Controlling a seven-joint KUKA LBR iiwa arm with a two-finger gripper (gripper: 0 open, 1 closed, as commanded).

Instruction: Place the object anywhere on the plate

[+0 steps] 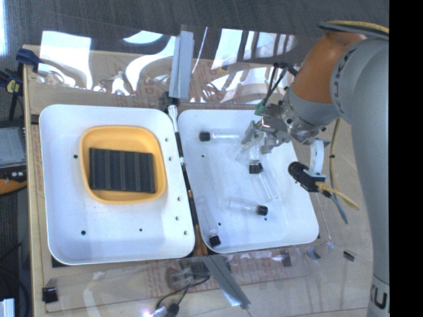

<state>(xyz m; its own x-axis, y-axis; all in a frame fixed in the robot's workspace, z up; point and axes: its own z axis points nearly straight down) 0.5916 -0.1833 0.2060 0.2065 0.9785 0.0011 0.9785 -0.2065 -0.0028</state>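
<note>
Gripper (256, 137) hovers at the right bin's (301, 233) one o'clock, over a clear tube (253, 160); whether anything is held, I cannot tell. A centred descent should help. Yellow plate (123, 137) waits at nine o'clock.

I am seeing the yellow rounded plate with its dark ribbed insert (122, 166) lying open from above in the left white bin (59, 230). Between the bins, a raised double rim (184, 183) is standing in the way. In the right white bin (297, 226), three clear tubes with black caps (254, 157) are lying scattered, leaving bare floor near the front left corner.
</note>
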